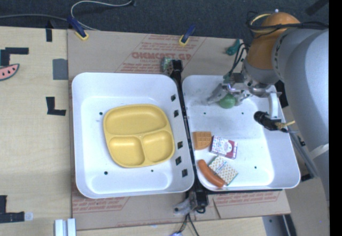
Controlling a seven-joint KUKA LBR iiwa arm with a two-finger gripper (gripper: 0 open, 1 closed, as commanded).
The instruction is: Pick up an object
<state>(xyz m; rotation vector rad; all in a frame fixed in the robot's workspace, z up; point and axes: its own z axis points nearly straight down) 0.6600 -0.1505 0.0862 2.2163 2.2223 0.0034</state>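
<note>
yellow tray [139,134], green ball [228,102], checkered packet [223,169]

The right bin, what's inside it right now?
The right bin holds a waffle piece, a small red and white packet, a hot dog, a checkered cracker and a green object beneath the gripper, which partly covers it.

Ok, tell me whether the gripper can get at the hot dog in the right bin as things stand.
Probably yes. The hot dog lies uncovered at the near edge of the right bin, with only the checkered packet touching its side. The gripper is at the far end, over a green object.
</note>
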